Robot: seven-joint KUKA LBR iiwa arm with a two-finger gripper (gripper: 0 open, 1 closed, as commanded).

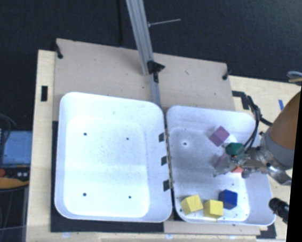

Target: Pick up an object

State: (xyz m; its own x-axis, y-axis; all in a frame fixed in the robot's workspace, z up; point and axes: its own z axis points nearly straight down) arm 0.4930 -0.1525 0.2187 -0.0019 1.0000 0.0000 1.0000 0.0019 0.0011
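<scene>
The right bin (pixel 179 121) holds several small objects. A purple block (pixel 220 135) lies near its back, with a green object (pixel 234 149) just to its right. My gripper (pixel 228 165) hangs low over the bin's middle right, just below the green object, and a small red piece (pixel 237 169) shows beside it. A blue block (pixel 229 198) and two yellow blocks (pixel 191 203) (pixel 214 207) sit along the front edge. The view does not show anything held.
The left bin (pixel 63 135) stands beside the right one. A metal rail (pixel 141 31) slants down from the back to the gap between the bins. Cables and a blue box (pixel 16 149) lie off the bench's left.
</scene>
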